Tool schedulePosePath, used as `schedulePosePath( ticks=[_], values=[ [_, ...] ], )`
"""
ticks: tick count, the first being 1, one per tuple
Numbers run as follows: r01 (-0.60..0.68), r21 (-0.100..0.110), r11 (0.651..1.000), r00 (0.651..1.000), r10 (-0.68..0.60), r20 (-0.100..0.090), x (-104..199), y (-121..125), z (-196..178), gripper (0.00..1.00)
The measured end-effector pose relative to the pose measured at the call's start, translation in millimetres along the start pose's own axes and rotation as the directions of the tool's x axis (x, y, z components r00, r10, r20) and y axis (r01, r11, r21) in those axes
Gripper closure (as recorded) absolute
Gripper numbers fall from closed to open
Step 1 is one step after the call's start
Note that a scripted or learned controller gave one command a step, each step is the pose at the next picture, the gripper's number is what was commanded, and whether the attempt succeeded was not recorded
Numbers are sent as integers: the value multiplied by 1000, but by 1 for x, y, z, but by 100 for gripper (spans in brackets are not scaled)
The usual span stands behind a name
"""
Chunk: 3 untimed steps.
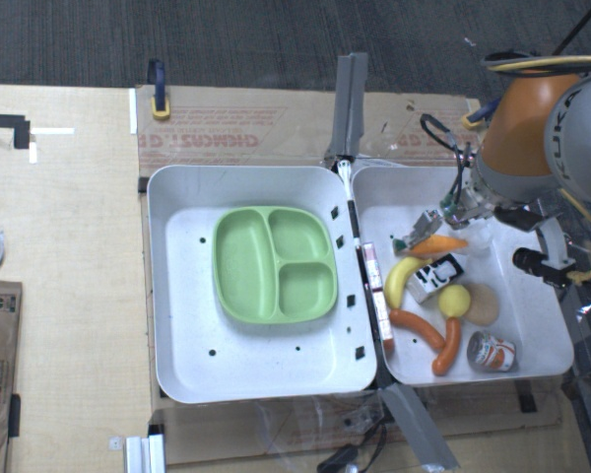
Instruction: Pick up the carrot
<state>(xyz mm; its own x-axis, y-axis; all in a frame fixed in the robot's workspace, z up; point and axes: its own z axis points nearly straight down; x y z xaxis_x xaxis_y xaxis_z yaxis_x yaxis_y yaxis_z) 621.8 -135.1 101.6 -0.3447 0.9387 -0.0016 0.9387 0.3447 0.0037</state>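
The carrot (441,246) is a short orange piece lying in the upper middle of the right bin (532,368), its tip pointing right. My gripper (428,228) is down in that bin, right at the carrot's upper left end and touching or almost touching it. The grey arm with its orange band (527,116) reaches in from the upper right. The carrot rests just above a black and white carton (436,276).
Crowded around the carrot are a banana (402,279), a lemon (454,301), a brown round item (484,306), two reddish sausages (419,327), and a can (492,353). A green divided plate (276,264) lies in the left bin (167,294).
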Motion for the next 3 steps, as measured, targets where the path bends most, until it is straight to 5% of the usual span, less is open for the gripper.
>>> schedulePosePath(
  ticks=[1, 2, 3],
  values=[
    [-3, -4, 1000, 1000, 3, 1, -1, 1, -10, 100],
    [-3, -4, 1000, 1000, 3, 0, -1, 1, -10, 0],
    [-130, 5, 991, 991, 130, -1, -27, -62, 10, 0]
  ],
)
